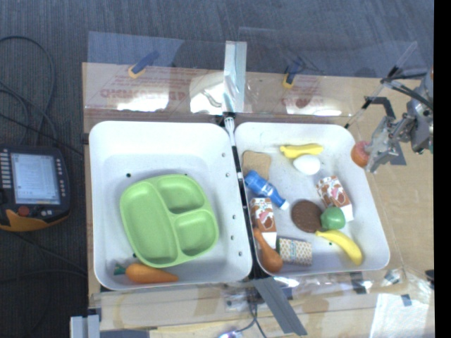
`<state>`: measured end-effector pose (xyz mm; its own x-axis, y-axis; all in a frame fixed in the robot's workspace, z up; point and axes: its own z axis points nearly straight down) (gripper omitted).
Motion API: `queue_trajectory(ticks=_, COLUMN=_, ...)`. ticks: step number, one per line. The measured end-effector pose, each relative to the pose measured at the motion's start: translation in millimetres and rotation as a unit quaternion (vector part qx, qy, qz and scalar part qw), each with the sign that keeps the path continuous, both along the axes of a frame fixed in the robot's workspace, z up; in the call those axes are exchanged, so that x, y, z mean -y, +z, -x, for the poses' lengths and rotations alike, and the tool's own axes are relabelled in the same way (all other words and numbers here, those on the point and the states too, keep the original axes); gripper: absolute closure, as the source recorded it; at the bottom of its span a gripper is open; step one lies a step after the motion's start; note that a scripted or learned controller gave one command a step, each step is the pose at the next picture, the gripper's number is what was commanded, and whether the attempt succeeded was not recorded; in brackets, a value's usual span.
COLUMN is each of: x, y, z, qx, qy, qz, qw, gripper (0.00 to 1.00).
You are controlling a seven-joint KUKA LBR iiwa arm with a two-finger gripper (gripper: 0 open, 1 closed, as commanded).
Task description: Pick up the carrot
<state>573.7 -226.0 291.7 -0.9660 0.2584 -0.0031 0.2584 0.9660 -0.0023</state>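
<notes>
The carrot [148, 274] lies on its side in the left bin [106, 153], at the front edge, just beside the green divided plate [168, 219] and pointing toward the bin's middle wall. The plate has three sections and sits slightly tilted across the bin floor.

The gripper [386, 148] hangs at the far right, beyond the right bin's [373, 217] outer rim and well apart from the carrot. Its fingers are small and dark against the bench, so I cannot tell how far open they are, and nothing can be made out between them. A small orange-red ball [360, 153] rests on the rim just beside it.

The right bin holds a crowd of toy food: a yellow piece [301, 149] touching a white egg [306, 165], a blue bottle [263, 187], two printed packets [332, 191], a brown round cookie [306, 215], a green ball [332, 219], a banana [341, 243], a small carton [294, 251] and what may be a brown drumstick [268, 255].

A control pendant [32, 185] lies on the floor to the left of the bench.
</notes>
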Motion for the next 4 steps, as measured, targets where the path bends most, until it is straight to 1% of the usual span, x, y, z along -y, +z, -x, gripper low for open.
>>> queue_trajectory(ticks=1, x=-4, y=-3, z=81, qx=0.000, qy=0.120, qz=-0.0005, qw=0.9928, gripper=1.00)
queue_trajectory(ticks=2, x=-4, y=17, z=11, qx=0.001, qy=0.156, qz=-0.0004, qw=0.9878, gripper=1.00)
queue_trajectory(ticks=3, x=-3, y=6, z=70, qx=0.000, qy=0.321, qz=0.0002, qw=0.9472, gripper=1.00)
queue_trajectory(ticks=4, x=-5, y=29, z=58, qx=0.000, qy=0.463, qz=-0.0001, qw=0.8863, gripper=1.00)
